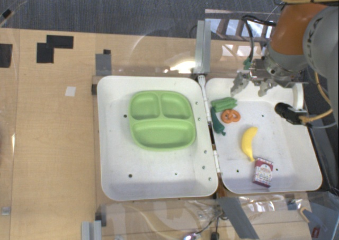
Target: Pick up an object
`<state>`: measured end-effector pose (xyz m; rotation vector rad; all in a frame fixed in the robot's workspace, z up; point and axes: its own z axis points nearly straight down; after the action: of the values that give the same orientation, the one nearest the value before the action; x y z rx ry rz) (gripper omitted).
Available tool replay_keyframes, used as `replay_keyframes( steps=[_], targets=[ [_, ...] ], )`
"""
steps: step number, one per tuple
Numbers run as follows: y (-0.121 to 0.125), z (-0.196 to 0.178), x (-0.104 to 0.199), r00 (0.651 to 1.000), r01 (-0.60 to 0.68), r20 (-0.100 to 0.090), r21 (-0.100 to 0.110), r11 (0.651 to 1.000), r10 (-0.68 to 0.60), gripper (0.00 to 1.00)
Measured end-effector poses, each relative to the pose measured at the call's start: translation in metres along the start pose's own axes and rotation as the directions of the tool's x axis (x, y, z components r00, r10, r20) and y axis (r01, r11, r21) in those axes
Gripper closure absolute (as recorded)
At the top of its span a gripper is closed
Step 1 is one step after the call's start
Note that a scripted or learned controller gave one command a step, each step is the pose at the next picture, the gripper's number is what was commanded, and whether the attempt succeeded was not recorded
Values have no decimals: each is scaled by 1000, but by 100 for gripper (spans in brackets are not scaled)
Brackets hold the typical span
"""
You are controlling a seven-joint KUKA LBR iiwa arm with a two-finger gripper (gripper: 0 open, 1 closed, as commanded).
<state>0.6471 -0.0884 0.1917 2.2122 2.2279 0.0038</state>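
On my screen the left bin [114,180] held a green divided plate [161,120], lying flat near the bin's middle with its two small compartments toward the far side and its long one toward me. The plate sat well apart from every wall of that bin.

Across the divider, the right bin [296,175] carried the loose things. Close against its left wall I saw a dark green piece [216,122] running along the edge, with a lighter green vegetable [224,103] lying across its far end. Just beside those, touching or nearly so, lay an orange ring-shaped item [230,116]; I could not make out what it was. Nearer the middle of the bin a yellow banana [249,142] lay on its own, curved, apart from the green cluster. Toward the near edge a small maroon and white box [263,172] rested close to the banana's lower end without touching it.

The gripper [249,85] hung over the far edge of the right bin, beyond the green vegetable, its two fingers [237,85] spread apart with nothing between them. Above it the arm's orange band [291,27] showed at the far right.
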Motion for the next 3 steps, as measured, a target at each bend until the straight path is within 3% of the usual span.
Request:
replay_keyframes(
  steps=[1,2,3],
  targets=[
    [-62,99,-60,994,-113,0,-1,994,113,0],
    [-88,99,-55,994,109,5,-17,994,-109,0],
    [-86,88,-53,994,110,2,-21,994,-110,100]
  ],
)
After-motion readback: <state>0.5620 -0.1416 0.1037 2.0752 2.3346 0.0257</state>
